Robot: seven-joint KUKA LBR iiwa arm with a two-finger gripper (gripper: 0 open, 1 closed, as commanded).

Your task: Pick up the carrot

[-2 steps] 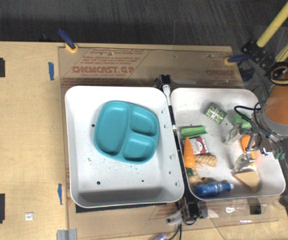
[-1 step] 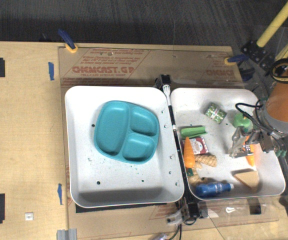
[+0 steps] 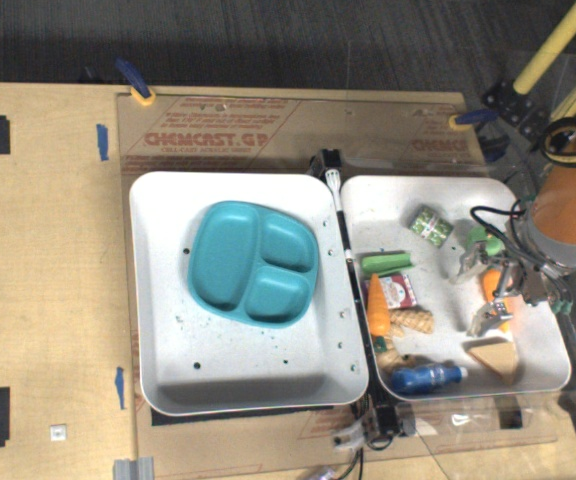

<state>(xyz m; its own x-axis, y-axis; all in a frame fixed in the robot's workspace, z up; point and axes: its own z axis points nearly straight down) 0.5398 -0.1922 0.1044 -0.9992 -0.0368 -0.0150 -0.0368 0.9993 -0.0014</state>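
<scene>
We take the right bin (image 3: 438,200) as our landmark. The carrot (image 3: 378,309) lies inside it, close to its left wall, long axis running toward the near edge, just below a green stick-shaped piece (image 3: 385,262) and touching a red-and-white packet (image 3: 400,290) on its right. A blue bottle (image 3: 425,376) lies along the bin's near wall, a tan wedge (image 3: 496,355) sits in its near right corner, and a small green-patterned cube (image 3: 430,226) rests toward its far wall. We see the gripper (image 3: 490,290) over the bin's right half, well apart from the carrot; its fingers stand apart around a small orange piece (image 3: 491,281), though we cannot tell whether they grip it. Bare floor shows in the bin's middle, between carrot and gripper. Left of the bin, the left bin (image 3: 158,268) holds a teal divided plate (image 3: 254,262).
</scene>
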